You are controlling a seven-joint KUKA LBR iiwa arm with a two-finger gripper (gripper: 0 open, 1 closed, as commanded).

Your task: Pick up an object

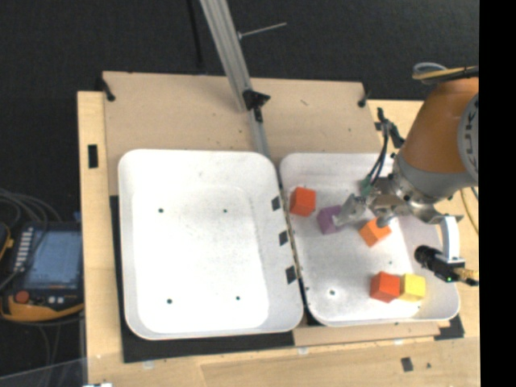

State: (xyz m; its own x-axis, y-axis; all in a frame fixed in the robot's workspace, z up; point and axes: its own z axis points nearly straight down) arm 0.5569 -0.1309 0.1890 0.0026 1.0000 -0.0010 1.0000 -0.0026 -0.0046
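Hovering over right bin (322, 168), my fingers (352, 213) low beside purple block (328, 219); cannot tell if apart or together. Orange block (374, 232) just right of fingers, red block (302, 201) farther left.

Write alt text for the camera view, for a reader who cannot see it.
A grey and orange robot arm reaches from the right over the right-hand shallow white bin, its gripper low among small blocks: a purple block, three orange blocks and a yellow block. The left-hand white bin sits beside it.
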